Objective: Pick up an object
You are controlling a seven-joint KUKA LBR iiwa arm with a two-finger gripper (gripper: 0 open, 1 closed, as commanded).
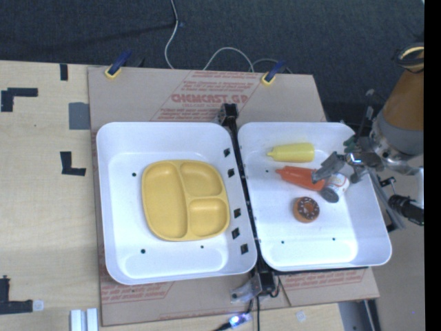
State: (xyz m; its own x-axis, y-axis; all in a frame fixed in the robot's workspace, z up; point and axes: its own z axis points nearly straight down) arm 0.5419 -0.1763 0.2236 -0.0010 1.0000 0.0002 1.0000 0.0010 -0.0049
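Two shallow white bins sit side by side on a sheet of printed cardboard (207, 98) that covers the surface.

The left bin (114, 185) holds a yellow divided plate (185, 199) with three compartments, lying flat near the bin's middle.

The right bin (358, 243) holds three small things. A yellow bottle-shaped toy (291, 152) lies on its side toward the far part of the bin, its narrow end pointing left. Just nearer than it, an orange carrot-like toy (298, 177) lies slantwise, its left tip toward the bin's middle. Nearer again, and apart from both, a round brown doughnut toy (306, 209) with coloured specks lies flat on the bin floor.

The arm reaches in from the right, its orange band above the wrist at the right edge. The jaws (329, 180) hang low over the right part of the right bin, spread apart: one finger (330, 163) points toward the right end of the carrot-like toy and the other finger (329, 194) sits just nearer, beside it. Nothing lies between them. The right end of the carrot-like toy is just beside the fingers; whether it touches them cannot be told.

A white cable (227, 54) loops over the far edge of the cardboard, and two clamps with yellow and blue parts (117, 65) grip that edge.
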